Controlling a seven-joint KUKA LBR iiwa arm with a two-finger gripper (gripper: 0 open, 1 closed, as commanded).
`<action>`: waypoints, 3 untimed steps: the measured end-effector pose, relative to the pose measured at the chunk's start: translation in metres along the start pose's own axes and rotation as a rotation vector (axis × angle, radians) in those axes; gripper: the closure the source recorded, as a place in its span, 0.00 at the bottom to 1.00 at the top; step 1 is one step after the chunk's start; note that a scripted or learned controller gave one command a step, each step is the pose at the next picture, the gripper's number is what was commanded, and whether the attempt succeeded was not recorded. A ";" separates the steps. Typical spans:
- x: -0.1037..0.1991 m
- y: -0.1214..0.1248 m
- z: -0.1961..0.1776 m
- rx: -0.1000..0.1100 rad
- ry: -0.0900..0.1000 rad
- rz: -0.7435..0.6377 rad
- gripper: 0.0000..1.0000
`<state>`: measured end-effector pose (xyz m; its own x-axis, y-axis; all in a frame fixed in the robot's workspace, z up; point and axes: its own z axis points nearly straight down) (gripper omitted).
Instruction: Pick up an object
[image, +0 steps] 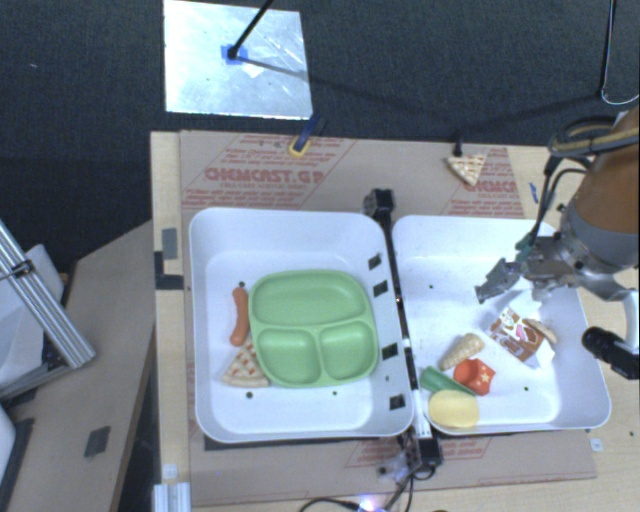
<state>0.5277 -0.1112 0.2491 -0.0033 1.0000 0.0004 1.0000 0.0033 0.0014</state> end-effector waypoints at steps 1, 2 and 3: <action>-0.007 0.004 0.046 0.003 0.000 0.003 0.00; 0.003 0.007 0.094 0.005 0.001 0.002 0.00; 0.013 0.004 0.144 0.005 0.001 0.003 0.00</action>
